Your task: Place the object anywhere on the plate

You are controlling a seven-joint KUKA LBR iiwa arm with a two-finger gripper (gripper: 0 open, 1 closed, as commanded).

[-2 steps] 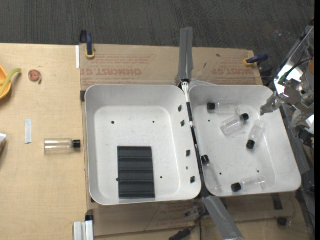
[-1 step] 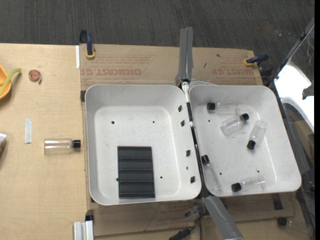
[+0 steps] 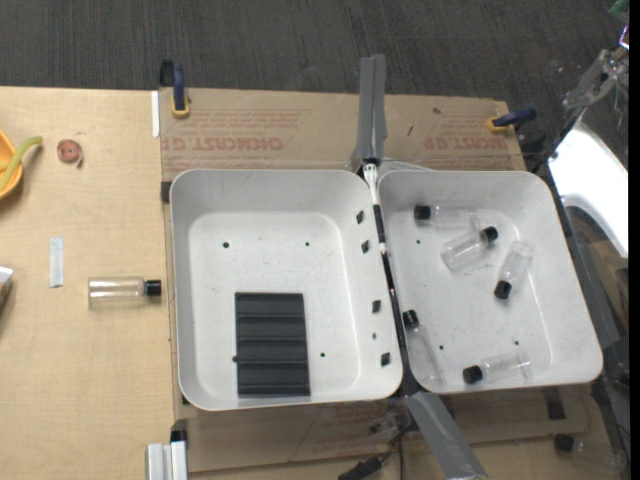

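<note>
since the clear vials (image 3: pixel 470 249) are loosely scattered right of the black plate (image 3: pixel 271 344), one could be nudged aside — slipping, rolling away; the claw's state cannot be told.

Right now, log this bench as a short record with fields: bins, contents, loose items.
left bin: white, holds a dark ribbed plate near its front edge
right bin: white, holds several clear vials with black caps, lying scattered
vial outside bins: clear, black cap, lying on the wooden bench left of the left bin
blue clamps: at the cardboard's back edge
task state: no vial on the plate yet
</note>
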